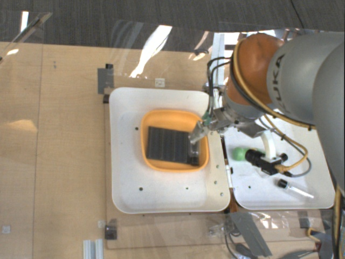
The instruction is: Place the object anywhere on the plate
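The dark ribbed slab already lies flat inside the orange plate in the left bin. The gripper is low at the slab's right edge, and whether it is apart or clamped cannot be told. The placing step looks nearly finished. Next it likely needs to let go cleanly and lift straight up, clear of the plate's raised right rim. A green ball and a white marker lie in the right bin, out of the way.

Plate: orange plastic, smooth, slight sheen. Dark slab on it: matt, ribbed surface. 2 bins: white plastic, smooth. Bench: pale wood, glare streaks.
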{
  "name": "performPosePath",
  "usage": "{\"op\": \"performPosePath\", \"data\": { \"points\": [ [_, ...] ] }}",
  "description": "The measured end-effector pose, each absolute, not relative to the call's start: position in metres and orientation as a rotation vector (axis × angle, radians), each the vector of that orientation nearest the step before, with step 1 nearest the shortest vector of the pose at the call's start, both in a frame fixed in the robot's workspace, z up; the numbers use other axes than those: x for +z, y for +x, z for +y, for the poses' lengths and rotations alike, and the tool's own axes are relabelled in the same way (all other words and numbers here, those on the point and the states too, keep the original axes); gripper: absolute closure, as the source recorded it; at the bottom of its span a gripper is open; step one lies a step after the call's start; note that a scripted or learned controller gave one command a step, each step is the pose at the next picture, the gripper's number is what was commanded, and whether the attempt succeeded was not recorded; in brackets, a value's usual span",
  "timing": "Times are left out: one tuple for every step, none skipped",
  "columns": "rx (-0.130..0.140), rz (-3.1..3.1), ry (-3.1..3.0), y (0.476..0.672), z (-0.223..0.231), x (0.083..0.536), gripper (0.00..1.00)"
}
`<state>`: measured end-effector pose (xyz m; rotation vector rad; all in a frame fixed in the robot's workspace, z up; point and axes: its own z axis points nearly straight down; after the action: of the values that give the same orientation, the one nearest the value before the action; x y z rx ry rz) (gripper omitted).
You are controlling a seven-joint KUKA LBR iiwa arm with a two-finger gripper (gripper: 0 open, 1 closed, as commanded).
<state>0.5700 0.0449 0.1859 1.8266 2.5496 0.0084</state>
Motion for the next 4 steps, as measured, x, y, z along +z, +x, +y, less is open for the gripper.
{"op": "performPosePath", "data": {
  "points": [
    [0.005, 2.691, 1.614, 0.524, -0.029, 0.185, 0.00],
    [0.012, 2.687, 1.609, 0.527, -0.028, 0.196, 1.00],
    [0.006, 2.790, 1.432, 0.555, 0.048, 0.185, 1.00],
    [0.007, 2.790, 1.433, 0.555, 0.047, 0.185, 0.00]
  ]
}}
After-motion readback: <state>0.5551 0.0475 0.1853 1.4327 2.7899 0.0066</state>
